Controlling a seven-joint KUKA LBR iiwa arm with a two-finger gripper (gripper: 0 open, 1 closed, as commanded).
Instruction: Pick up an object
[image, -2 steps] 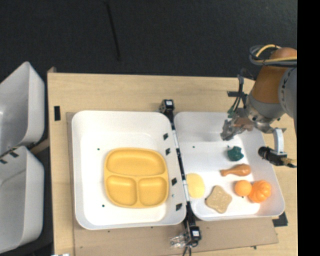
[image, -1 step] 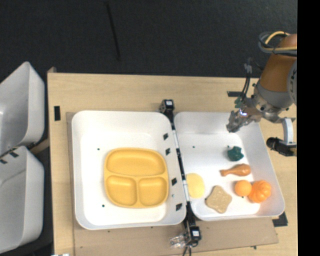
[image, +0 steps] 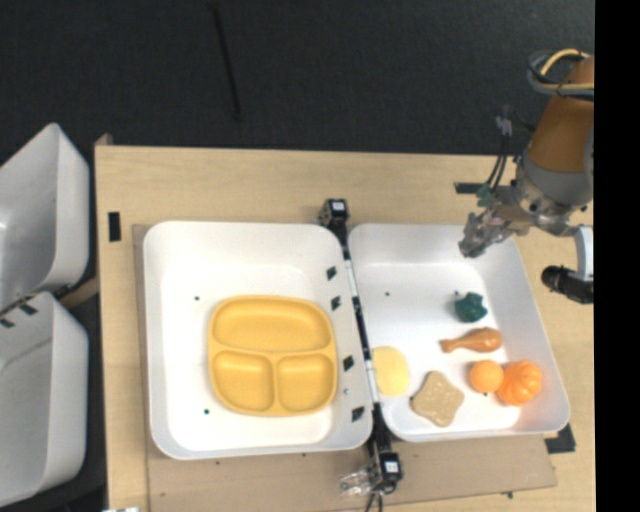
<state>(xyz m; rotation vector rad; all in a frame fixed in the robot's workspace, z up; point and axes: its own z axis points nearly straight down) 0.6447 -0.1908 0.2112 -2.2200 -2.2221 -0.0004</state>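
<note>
Toys fill the right bin's (image: 420, 250) near end: bread (image: 437, 397) and lemon (image: 389, 370) by the near-left corner, pumpkin (image: 520, 382), drumstick (image: 472, 342), orange (image: 485, 376), broccoli (image: 468, 306). Left bin (image: 170, 270) holds a yellow tray (image: 272, 354). Gripper (image: 478, 240) hovers over the right bin's far-right corner.

1. The single camera sat fixed above the bench (image: 120, 480), looking down at a slant.
2. It stood far enough back to take in both bins, the left bin (image: 170, 260) and right bin (image: 420, 260).
3. The arm (image: 560, 140) entered from the right.
</note>
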